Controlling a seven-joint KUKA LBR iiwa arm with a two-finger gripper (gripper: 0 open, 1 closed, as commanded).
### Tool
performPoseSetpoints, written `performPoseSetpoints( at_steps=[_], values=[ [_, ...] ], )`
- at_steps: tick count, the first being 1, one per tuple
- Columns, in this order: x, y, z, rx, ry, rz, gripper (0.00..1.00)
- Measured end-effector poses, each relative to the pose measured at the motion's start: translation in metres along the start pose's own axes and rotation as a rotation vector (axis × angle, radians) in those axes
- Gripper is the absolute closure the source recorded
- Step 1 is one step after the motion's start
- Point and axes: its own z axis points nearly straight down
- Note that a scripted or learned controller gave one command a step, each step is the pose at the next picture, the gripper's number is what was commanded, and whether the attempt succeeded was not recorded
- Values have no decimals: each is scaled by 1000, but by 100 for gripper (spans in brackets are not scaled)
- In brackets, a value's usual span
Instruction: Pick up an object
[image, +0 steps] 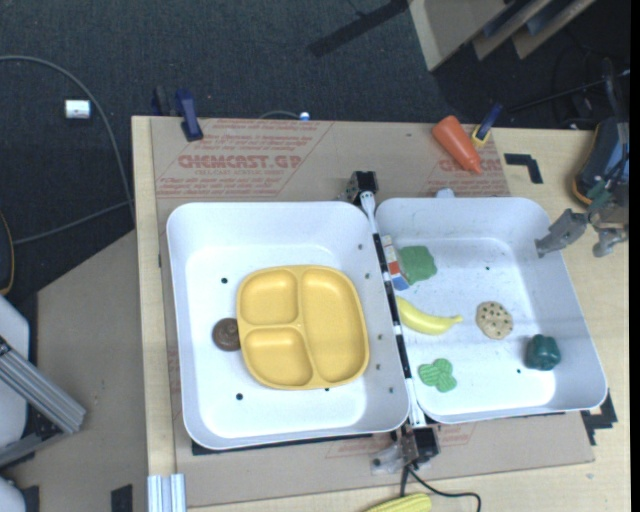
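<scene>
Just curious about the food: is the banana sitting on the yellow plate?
No, the banana lies in the right bin, apart from the yellow plate in the left bin.

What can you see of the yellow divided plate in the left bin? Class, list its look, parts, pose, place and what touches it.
The yellow divided plate looks like smooth matte plastic, a rounded square with raised ridges splitting it into three compartments: two smaller ones on the left, one long one on the right. Nothing lies in them. It sits flat, slightly rotated, near the middle of the left bin, resting on its white floor. A small brown round object sits at its left edge, touching it or partly tucked under; which is unclear.
</scene>
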Motion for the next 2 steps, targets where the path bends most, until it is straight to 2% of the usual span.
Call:
performPoseSetpoints(
  at_steps=[1,2],
  values=[
    [45,95,166,4,2,-1,0],
    [116,68,177,0,2,-1,0]
  ],
)
